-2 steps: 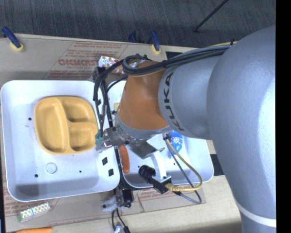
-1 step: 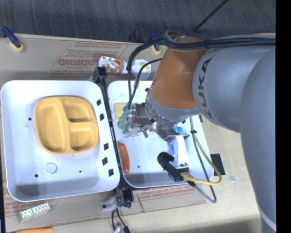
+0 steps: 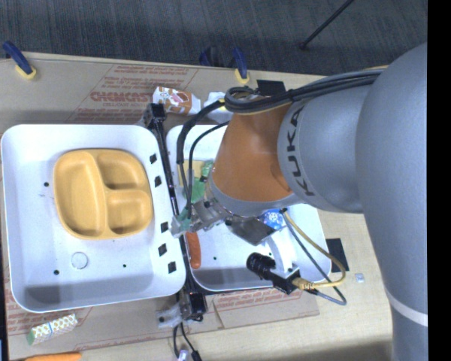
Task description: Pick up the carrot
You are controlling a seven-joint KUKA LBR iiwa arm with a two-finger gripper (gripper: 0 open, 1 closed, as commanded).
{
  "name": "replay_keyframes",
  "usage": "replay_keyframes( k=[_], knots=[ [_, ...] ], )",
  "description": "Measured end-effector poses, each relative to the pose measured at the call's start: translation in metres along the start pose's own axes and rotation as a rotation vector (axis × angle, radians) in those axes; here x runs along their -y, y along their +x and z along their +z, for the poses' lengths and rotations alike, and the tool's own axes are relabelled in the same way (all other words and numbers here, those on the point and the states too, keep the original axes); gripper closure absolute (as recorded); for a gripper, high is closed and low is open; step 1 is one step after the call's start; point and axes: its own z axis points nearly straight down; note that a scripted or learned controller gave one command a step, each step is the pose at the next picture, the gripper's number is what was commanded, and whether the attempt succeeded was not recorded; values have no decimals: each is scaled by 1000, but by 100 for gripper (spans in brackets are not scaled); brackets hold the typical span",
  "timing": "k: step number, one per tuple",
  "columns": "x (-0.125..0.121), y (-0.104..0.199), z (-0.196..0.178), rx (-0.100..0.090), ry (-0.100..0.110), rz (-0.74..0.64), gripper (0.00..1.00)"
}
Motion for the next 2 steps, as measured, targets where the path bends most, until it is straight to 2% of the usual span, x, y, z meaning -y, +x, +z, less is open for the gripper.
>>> replay_keyframes(
  k=[1,2],
  knots=[
    [21,-56,-55,4,-4,-370,100],
    [37,-94,-136,4,-3,-207,100]
  ],
)
